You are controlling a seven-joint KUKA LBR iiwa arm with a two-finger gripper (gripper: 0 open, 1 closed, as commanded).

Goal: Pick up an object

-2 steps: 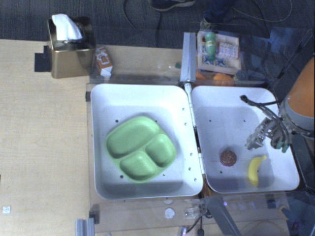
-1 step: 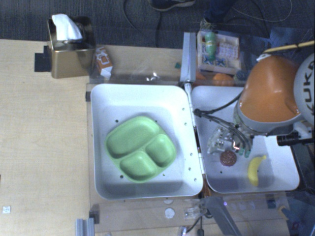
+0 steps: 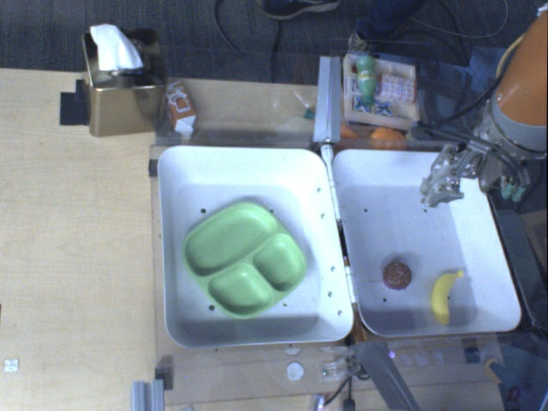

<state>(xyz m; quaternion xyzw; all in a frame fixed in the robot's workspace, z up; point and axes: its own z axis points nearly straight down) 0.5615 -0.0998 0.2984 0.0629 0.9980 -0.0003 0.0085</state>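
Observation:
In the right bin (image 3: 402, 221) lie a small dark brown round object (image 3: 396, 274) and a yellow banana (image 3: 443, 295), both near the front. My gripper (image 3: 442, 183) hangs over the bin's far right part, well behind both objects. Nothing shows between its fingers. A green divided plate (image 3: 246, 258) fills the middle of the left bin (image 3: 184, 178).
Behind the bins stand a tissue box (image 3: 120, 80), a small carton (image 3: 180, 108) and a tray of toy items (image 3: 381, 88). An orange object (image 3: 387, 137) sits just past the right bin's far wall. The metal divider (image 3: 336, 221) runs between the bins.

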